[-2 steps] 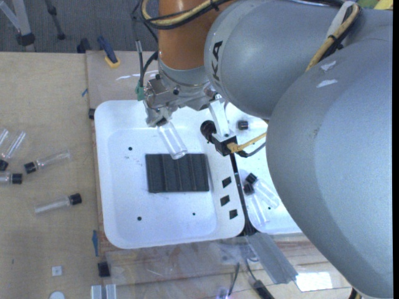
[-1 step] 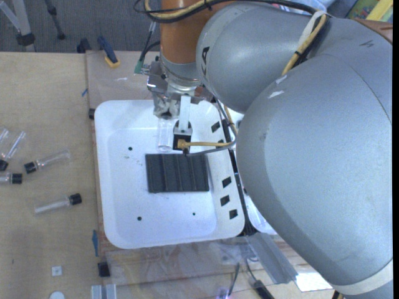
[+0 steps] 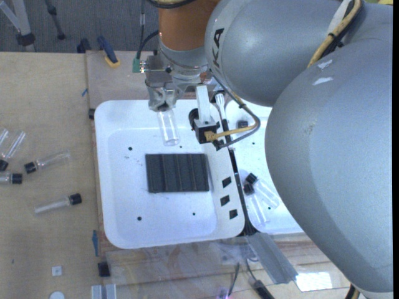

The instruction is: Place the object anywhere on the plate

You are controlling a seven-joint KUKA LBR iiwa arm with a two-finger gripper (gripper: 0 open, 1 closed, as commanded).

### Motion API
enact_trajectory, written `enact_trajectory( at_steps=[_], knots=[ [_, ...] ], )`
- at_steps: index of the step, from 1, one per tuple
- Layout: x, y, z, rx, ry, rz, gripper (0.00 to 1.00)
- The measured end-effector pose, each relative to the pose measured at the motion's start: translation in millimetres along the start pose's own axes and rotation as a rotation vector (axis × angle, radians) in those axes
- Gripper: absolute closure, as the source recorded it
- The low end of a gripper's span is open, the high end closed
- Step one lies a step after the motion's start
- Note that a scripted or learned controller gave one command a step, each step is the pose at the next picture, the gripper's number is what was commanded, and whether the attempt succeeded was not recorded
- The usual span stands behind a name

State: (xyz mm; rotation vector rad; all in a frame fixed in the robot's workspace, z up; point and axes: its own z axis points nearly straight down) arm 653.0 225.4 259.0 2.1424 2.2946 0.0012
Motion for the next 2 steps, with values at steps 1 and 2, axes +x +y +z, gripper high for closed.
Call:
enact_trajectory(
  at_steps=[1, 2],
  knots=[
    [-2, -24, 50, 0.006, -0.001, 0.024, 1.00],
    [-12, 12, 40, 0.002, 0.000, 0.567, 1.00]
  ],
)
